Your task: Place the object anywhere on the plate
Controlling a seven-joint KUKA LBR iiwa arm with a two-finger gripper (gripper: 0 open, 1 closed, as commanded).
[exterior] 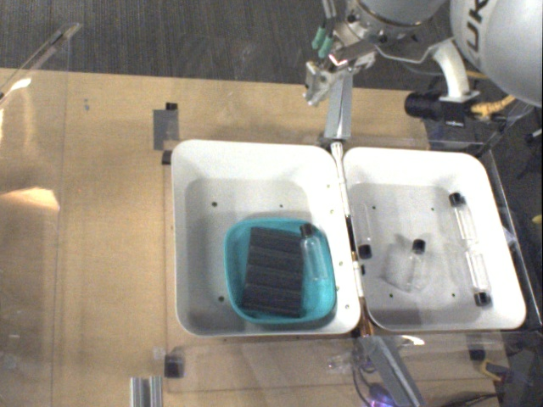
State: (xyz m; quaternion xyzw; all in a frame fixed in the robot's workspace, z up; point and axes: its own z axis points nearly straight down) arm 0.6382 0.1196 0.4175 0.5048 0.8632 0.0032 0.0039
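We saw a clear bottle (315, 255) lying on the teal plate (236, 253); the gripper (321, 79) above blurred, grip unreadable.

Only readable text: "UK", cut off at the frame edge, in dark letters on the grey arm (496, 24), above the right bin (424, 164). No other labels legible.

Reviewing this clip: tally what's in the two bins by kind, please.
Teal plate: 1, in the left bin
Dark ridged block: 1, on the plate
Clear black-capped vials: 5, one on the plate, four in the right bin ()
Total: 7
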